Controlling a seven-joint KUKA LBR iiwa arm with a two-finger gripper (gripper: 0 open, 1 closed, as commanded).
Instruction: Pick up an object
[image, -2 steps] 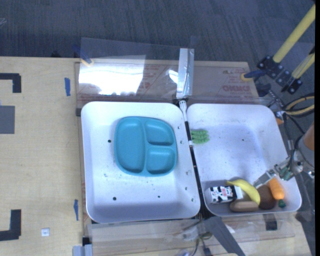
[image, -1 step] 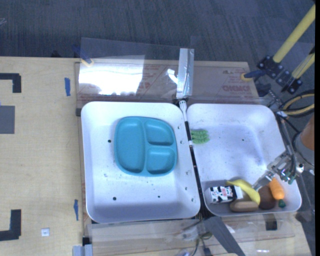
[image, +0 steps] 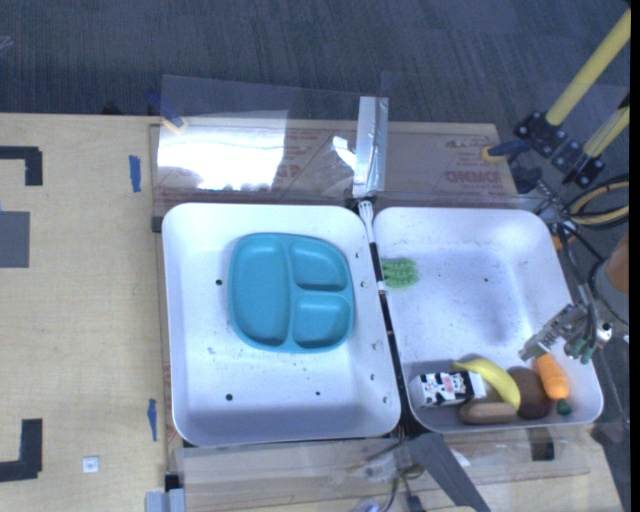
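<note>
So the carrot (image: 552, 377) sits right under my pincer (image: 566, 338), in the right bin's (image: 470, 290) near corner. Honestly can't tell how far open I am or whether I've got anything. Banana (image: 492, 378), brown potato thing (image: 530, 391) and little carton (image: 443, 387) lie just left of me, blue plate (image: 291, 291) way off left.
</note>
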